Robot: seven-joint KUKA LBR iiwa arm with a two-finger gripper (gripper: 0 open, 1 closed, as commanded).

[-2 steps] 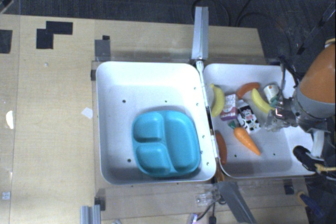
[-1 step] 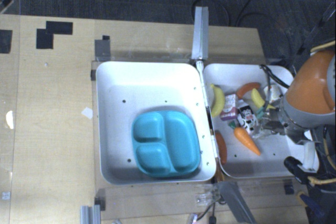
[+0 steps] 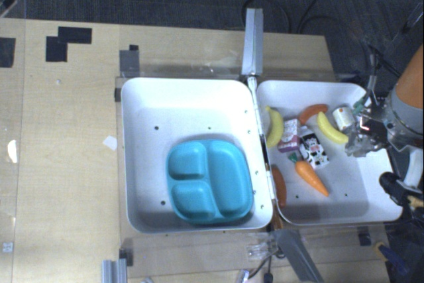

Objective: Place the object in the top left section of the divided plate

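The claw [image 3: 360, 137] sits over the right side of the right bin [image 3: 344, 205], a blur of metal and wires; whether it is apart or together cannot be told, and nothing is seen held in it. The arm [image 3: 407, 99] is cut off by the frame's right side. Just left of the claw lies a yellow banana [image 3: 330, 128], long axis slanting from upper left to lower right. Further left are an orange sausage-like piece [image 3: 313, 112], a small printed box [image 3: 313, 148] whose writing is too small to read, a carrot [image 3: 311, 178] pointing lower right, a second banana [image 3: 274, 126] lying nearly upright by the left wall, and a reddish piece [image 3: 279, 185]. The blue divided plate [image 3: 209, 179] rests in the left bin [image 3: 165, 103] on the desk [image 3: 59, 162].
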